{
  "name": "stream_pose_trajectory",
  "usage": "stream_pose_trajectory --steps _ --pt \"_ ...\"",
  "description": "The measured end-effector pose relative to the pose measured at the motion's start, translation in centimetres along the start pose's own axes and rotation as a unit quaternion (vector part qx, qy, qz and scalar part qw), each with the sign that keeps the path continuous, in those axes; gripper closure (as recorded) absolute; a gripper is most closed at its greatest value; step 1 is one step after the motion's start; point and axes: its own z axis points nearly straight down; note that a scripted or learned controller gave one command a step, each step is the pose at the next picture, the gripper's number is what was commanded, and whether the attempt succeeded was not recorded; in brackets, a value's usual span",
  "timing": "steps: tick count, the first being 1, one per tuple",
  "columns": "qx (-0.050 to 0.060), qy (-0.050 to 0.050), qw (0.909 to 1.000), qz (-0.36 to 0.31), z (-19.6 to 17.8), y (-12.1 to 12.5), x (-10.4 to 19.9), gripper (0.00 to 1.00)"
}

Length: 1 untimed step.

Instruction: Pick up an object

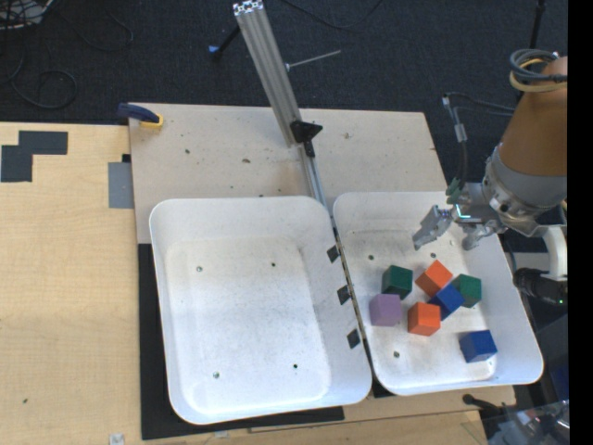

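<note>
Several small cubes lie in the right bin (389,213): a dark green one (397,280), a purple one (385,310), two orange ones (434,275) (424,318), a green one (469,289), and two blue ones (449,299) (478,345). My gripper (451,230) hangs above the bin's far right part, just above and behind the cluster. Its two grey fingers (429,226) are spread apart with nothing between them.
The left bin (176,225) lies beside the right one, parted by a ridge with black clips (343,293). A slanted aluminium rail (274,72) rises behind the bins. A blue-and-yellow clamp (141,114) sits at the board's far left corner.
</note>
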Motion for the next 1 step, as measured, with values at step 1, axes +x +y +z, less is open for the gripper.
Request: stream_pose_trajectory --steps 1 --pt "-0.003 -0.001 1.0000 0.001 -0.25 0.06 -0.10 0.00"
